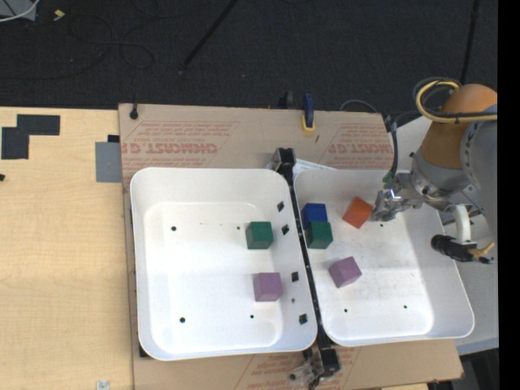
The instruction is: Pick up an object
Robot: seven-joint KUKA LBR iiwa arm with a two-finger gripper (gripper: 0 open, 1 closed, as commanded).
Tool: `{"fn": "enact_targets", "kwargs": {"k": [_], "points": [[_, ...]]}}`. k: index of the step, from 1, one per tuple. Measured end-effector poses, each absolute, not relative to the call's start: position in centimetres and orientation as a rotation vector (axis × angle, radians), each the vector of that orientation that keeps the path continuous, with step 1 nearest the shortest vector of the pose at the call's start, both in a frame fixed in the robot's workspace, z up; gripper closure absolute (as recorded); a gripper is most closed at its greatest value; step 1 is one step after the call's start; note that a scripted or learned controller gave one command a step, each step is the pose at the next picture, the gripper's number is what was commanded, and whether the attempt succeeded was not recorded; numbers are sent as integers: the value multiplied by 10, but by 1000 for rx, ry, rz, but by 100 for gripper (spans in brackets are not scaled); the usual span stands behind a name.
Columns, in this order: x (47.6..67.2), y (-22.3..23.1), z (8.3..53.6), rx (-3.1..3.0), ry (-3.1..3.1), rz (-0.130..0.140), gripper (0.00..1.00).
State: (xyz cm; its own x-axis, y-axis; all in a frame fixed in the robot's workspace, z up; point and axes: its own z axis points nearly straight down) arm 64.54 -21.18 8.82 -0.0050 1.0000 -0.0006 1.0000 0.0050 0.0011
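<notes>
An orange block (357, 213) sits tilted in the upper middle of the right bin (449, 311). My gripper (388, 205) is just to its right, touching or nearly touching it; I cannot tell if the block is in its grasp. A blue block (314, 213) and a green block (319, 235) lie together by the right bin's left wall. A purple block (344, 271) lies lower down in that bin. The left bin (142, 258) has a green block (259, 235) and a purple block (267, 286).
The grey arm with its orange band (455, 136) comes in over the right bin's upper right corner. A black divider clamp (294, 242) runs between the two bins. Cardboard (203, 136) lies under both bins, and a wooden bench top (57, 258) is at the left.
</notes>
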Motion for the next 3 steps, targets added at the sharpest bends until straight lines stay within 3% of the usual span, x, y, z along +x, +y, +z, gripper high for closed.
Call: {"fn": "enact_targets", "kwargs": {"k": [1, 2, 3], "points": [[571, -201, 87, 2227, 2226, -5, 100], [595, -212, 88, 2216, 2227, 0, 100], [559, -201, 88, 2222, 2227, -3, 100]]}}
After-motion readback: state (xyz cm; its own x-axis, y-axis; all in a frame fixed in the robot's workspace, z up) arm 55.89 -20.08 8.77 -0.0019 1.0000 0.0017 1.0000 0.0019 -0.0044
